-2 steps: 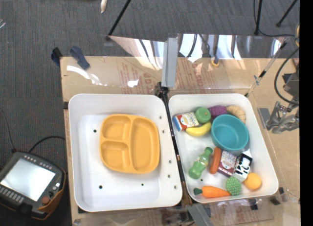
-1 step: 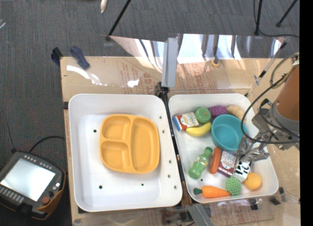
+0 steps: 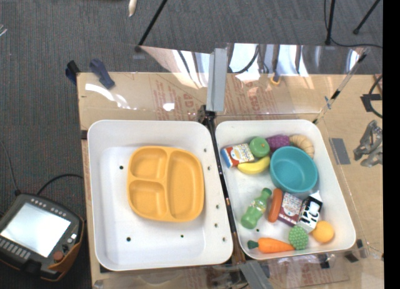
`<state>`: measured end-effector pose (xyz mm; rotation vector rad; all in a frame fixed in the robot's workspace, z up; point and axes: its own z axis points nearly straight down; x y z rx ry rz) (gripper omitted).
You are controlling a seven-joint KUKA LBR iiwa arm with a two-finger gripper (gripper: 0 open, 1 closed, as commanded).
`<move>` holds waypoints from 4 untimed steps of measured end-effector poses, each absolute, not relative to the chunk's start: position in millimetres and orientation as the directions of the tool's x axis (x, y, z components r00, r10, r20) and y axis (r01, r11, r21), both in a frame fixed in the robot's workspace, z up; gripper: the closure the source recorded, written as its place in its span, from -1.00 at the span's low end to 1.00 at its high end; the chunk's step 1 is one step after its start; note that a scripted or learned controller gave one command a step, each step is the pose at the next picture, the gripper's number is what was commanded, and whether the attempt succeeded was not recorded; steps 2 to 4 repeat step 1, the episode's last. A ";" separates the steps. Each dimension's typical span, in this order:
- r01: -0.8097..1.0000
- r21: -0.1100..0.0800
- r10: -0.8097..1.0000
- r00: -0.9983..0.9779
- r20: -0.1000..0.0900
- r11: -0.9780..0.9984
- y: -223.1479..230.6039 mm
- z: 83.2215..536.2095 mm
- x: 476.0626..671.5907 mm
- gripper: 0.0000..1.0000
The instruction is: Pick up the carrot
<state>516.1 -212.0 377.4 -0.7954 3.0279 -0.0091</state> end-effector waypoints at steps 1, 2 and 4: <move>-0.793 0.009 -0.793 -0.609 -0.001 0.609 -187.8 212.6 518.0 1.00; -0.793 0.009 -0.793 -0.609 -0.001 0.609 -187.8 212.6 518.0 1.00; -0.793 0.009 -0.793 -0.609 -0.001 0.609 -187.8 212.6 518.0 1.00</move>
